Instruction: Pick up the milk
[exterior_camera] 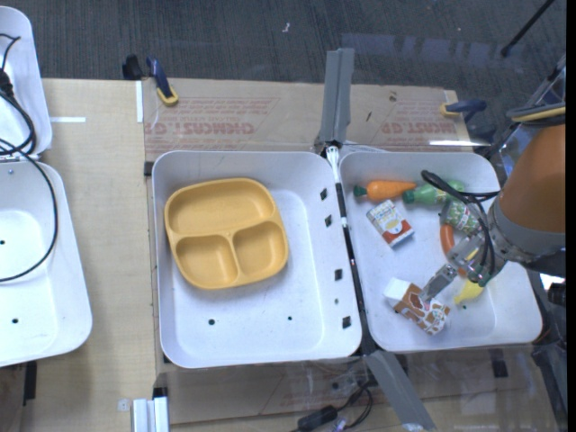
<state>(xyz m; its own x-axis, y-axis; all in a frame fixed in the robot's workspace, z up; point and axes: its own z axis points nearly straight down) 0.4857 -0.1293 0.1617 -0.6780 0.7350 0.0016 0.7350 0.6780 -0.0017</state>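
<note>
Yellow divided plate (227, 232) sits alone in the left bin (180, 331), upper-left area. Right bin (504, 331) holds the clutter: carrot (390, 189) at 11 o'clock, small red-and-white box (391, 221) just below it, a green item (432, 193) right of the carrot. Milk carton (418, 305), brown-and-white patterned with a white top, lies on its side at 6 o'clock of that bin, well apart from the carrot.

Gripper (447, 280) is down just above the milk's upper-right end, at roughly 2 o'clock from the carton. Can't tell if the pincer is open or closed, or if it touches the carton; blur and cables cover it.

Judgement: approach/grasp step, nothing lifted. Next move calls for centring over the carton's narrow side, closing, then a straight lift. Carton lying flat could slip.

Hard to read: items under the wrist at 3 o'clock, something orange-red and something yellow, partly hidden by the arm (540, 187).
</note>
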